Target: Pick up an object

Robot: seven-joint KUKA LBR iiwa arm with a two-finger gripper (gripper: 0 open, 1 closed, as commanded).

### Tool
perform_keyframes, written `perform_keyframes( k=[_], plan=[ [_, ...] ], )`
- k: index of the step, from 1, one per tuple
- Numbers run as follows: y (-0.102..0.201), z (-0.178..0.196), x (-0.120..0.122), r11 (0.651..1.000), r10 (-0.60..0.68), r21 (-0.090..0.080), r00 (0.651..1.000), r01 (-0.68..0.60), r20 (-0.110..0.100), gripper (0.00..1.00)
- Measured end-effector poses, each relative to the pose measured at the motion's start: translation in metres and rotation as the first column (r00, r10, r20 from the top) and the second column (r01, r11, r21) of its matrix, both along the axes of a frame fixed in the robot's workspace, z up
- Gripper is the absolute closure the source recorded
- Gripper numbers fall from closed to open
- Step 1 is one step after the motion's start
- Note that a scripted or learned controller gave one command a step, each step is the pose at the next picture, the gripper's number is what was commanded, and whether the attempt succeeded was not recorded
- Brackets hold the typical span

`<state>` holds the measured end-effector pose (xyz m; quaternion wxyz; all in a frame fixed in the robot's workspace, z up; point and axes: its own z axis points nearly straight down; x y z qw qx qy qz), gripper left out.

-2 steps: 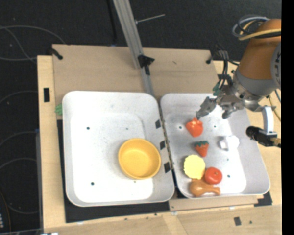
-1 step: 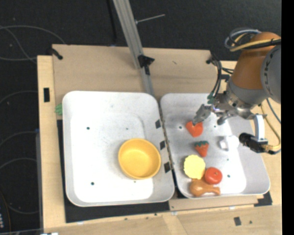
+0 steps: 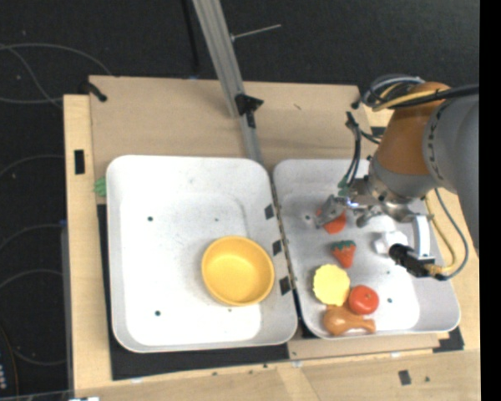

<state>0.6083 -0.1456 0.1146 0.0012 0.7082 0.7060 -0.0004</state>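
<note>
So the gripper (image 3: 344, 210) sits in the upper middle of the right-hand white bin (image 3: 301, 182), and there's a small red-orange plastic piece (image 3: 335, 223) right at its fingertips, looks like it's between them, so I'd say the fingers are pinched on it. It's tiny and partly covered by the fingers, so its shape and long axis are hard to call.

Just below it lies a red toy strawberry (image 3: 344, 252), then toward the lower right of the frame a yellow ridged toy (image 3: 331, 284), a red toy tomato (image 3: 363, 299) and an orange-brown toy drumstick (image 3: 347, 321). A yellow plastic bowl (image 3: 237, 270) sits in the left white bin (image 3: 150, 190).
</note>
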Motion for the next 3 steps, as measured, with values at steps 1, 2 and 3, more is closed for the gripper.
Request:
perform_keyframes(
  k=[1,2,3],
  plan=[
    [0.000,0.011,0.001,1.000,-0.004,0.002,1.000,0.004,0.004,1.00],
    [0.002,0.073,0.009,1.000,0.007,0.001,1.000,-0.007,0.007,1.00],
    [0.002,0.132,0.016,1.000,0.006,0.001,1.000,-0.006,0.001,1.00]
  ],
)
